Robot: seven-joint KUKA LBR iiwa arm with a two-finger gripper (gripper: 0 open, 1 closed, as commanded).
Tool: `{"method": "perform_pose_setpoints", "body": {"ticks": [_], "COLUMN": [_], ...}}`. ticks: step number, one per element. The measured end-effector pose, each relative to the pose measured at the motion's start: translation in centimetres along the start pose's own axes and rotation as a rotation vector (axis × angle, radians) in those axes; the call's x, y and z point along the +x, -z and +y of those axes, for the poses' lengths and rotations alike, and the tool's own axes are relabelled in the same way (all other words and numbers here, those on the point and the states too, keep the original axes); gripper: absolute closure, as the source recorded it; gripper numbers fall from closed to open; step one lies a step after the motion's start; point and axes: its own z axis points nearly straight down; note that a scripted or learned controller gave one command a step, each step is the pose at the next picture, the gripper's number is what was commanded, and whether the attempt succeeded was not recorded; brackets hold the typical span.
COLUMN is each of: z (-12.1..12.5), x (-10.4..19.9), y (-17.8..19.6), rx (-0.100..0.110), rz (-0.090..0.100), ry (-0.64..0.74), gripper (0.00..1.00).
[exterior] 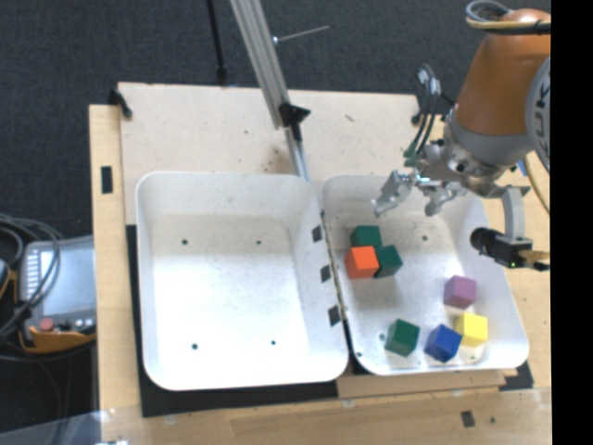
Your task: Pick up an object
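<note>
Over the back of the right bin hangs my gripper, open, with nothing between its fingers. Below and to its left an orange block sits pressed against two dark green blocks, one behind it and one at its right. Along the bin's front lie another green block, a blue block and a yellow block, the last two touching. A purple block rests near the right wall.
The left bin stands beside the right one on the wooden bench. A slanted metal pole rises from behind the bins' shared edge. A grey device with cables lies off the bench at the left.
</note>
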Motion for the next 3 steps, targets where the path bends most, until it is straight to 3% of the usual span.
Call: {"method": "perform_pose_setpoints", "body": {"ticks": [1, 3], "z": [0.1, 0.1], "x": [0.0, -0.6], "y": [0.3, -10.2], "rx": [-0.006, 0.002], "rz": [0.000, -0.002], "ry": [-0.002, -0.004], "gripper": [0.00, 0.00]}}
